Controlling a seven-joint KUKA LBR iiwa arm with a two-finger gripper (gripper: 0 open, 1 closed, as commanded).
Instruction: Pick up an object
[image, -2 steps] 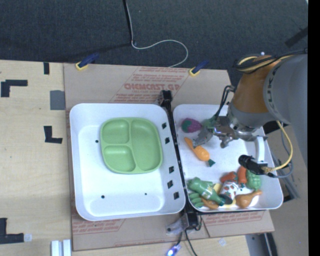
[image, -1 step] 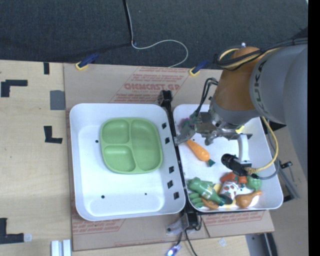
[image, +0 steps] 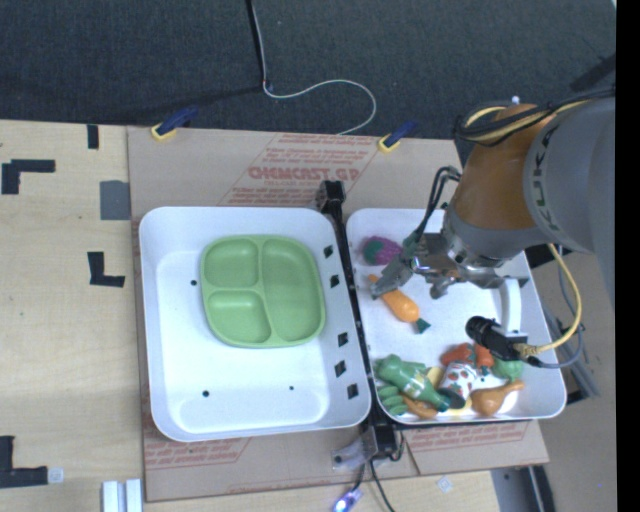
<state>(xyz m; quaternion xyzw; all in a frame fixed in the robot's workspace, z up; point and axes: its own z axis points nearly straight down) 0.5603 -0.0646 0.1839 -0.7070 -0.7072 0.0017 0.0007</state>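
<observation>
Above the right bin (image: 545, 400), the gripper (image: 415, 280) hovers over a carrot (image: 401, 305).

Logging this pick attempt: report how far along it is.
Done: the grey arm's pincer is down in the right white bin, directly above the orange carrot-shaped toy. In hand: nothing visibly gripped. Left: close on the toy and lift it.
</observation>
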